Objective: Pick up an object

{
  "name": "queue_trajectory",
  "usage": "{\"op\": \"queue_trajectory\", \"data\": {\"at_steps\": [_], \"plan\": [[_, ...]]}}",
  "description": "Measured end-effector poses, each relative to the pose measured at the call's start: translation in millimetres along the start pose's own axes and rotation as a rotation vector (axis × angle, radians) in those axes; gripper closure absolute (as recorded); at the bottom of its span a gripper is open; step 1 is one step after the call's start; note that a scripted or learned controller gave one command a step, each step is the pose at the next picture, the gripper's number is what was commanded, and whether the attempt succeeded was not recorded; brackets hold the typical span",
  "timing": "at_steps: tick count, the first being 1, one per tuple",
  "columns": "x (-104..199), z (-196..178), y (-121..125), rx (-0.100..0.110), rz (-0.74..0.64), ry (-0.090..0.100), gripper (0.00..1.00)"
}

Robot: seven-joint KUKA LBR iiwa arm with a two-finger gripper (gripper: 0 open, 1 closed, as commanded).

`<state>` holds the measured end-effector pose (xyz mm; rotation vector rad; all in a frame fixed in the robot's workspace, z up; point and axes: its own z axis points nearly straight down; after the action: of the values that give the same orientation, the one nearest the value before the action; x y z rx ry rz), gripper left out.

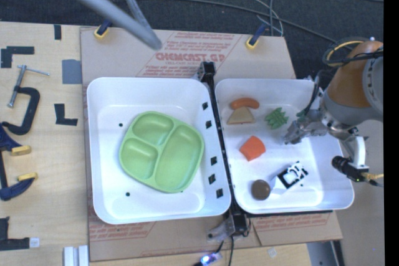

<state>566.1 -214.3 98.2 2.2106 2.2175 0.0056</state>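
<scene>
— Tool (298, 131) position first: it sits low at the right side of the right bin (324, 199), just beside the green leafy piece (275, 116). Whether it is spread or closed I cannot tell; it is a dark blur at this angle.

— So nothing lifted?

— I see nothing in it. By my reading the pick is not yet done; the approach looks made, while the grasp and the lift are left.

— Which object is it after?

— Judging by nearness, the green leafy piece, which lies in the upper middle of that bin, apart from the others. It is small and ragged, with no clear long axis or heading.

— And the rest?

— A sausage (244, 103) lies near the bin's top wall, long axis running left to right. Below it, touching or nearly so, is a tan wedge (240, 116), point upward in the view. An orange block (252, 147) sits mid-bin, a brown ball (260, 189) near the bottom wall, and a black-and-white item (290, 176) just beside it, angled up to the right. In the left bin (103, 196) rests a green divided plate (162, 151).
</scene>
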Motion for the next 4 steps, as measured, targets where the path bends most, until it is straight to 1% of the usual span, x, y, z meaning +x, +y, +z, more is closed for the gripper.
{"op": "queue_trajectory", "data": {"at_steps": [1, 2, 3, 4], "plan": [[6, -62, 2, 0.006, 0.001, 0.004, 1.0], [-4, -120, 0, 0.005, 0.002, 0.003, 1.0], [-4, -113, 0, 0.011, 0.002, 0.003, 1.0], [53, -123, 6, 0.011, -0.002, 0.006, 1.0]]}}
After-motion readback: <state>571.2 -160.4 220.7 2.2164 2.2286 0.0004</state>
